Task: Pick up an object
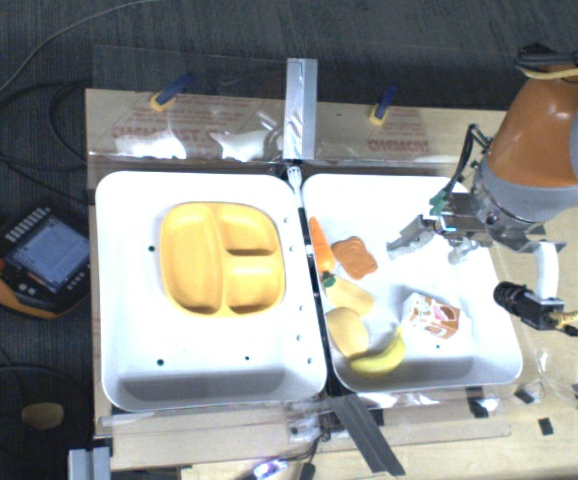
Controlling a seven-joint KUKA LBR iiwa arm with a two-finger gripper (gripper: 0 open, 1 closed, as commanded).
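Orange and yellow plastic toy foods lie along the left side of the right white bin (pixel 489 363): a long orange carrot (pixel 318 244), an orange wedge-shaped piece (pixel 354 257), a yellow banana (pixel 379 356), and a small white printed carton (pixel 432 316) further right. None is lifted yet; the whole pick seems left to do. The gripper (pixel 432 238) hangs above bare bin floor, fingers spread apart, nothing between them. The left white bin (pixel 129 358) holds a yellow divided tray (pixel 221 258). The brown surface (pixel 109 118) stands on dark carpet (pixel 29 48), a handheld control pendant (pixel 31 260) beside it.
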